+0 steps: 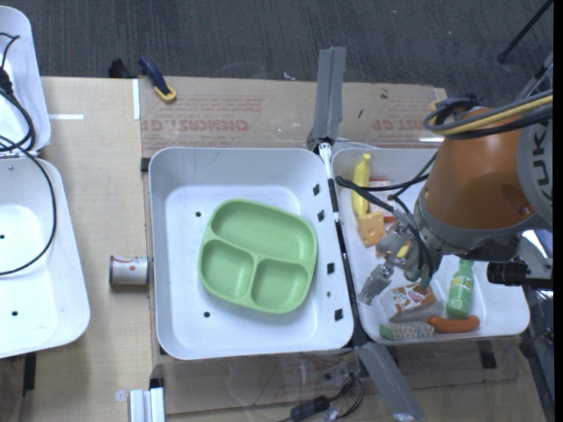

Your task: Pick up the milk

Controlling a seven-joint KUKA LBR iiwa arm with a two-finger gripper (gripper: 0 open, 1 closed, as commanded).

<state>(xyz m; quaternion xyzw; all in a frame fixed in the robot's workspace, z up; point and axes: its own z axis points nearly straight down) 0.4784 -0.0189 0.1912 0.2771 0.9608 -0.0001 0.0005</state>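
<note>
1. Two shallow white bins sit side by side on the counter (97, 130); the left bin (171, 236) holds a green divided plate (258, 255) lying flat near its middle.
2. The right bin (510, 310) is crowded with small things, and the arm (479, 183), grey with its broad orange band, reaches in over it from the right.
3. The pincer (387, 275) hangs low over the middle of the right bin, pointing down and to the left; from where I stand I cannot tell whether its fingers are apart or together, and nothing is plainly caught between them.
4. The milk (412, 299), a small carton with a printed face, lies flat toward the front of the right bin, just beside and below the pincer's tip.
5. A green bottle (459, 290) stands just right of the milk, and an orange carrot (453, 324) lies along the front wall beneath them both.
6. A yellow banana (361, 187) lies at the back left of that bin, with an orange wedge (372, 229) just in front of it.
7. Out on the counter, left of the left bin, a small can (129, 271) lies on its side.
8. A blue and yellow clamp (157, 79) rests at the far edge of the counter.
</note>
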